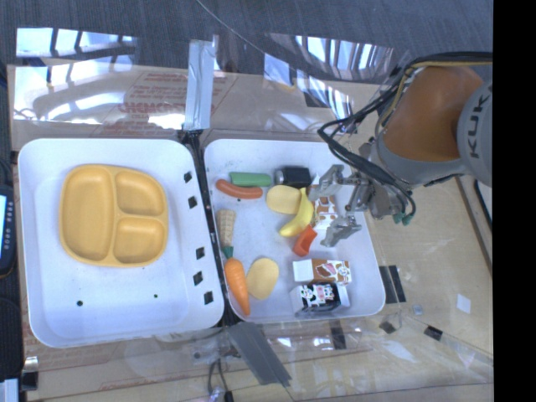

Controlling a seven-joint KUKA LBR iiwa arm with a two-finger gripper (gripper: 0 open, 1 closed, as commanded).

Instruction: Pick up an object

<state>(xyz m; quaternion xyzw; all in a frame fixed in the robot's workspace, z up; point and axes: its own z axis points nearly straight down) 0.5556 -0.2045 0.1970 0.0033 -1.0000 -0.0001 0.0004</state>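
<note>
Two white bins share my bench; the gripper (333, 209) hangs with fingers spread and empty beside the banana (301, 214) in the right bin (373, 283); I'd centre before closing.

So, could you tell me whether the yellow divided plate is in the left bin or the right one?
Left bin: the yellow divided plate lies flat on its white floor.

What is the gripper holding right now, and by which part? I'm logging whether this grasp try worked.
Nothing shows between the fingers. The gripper hangs open over the right bin, beside the banana.
</note>
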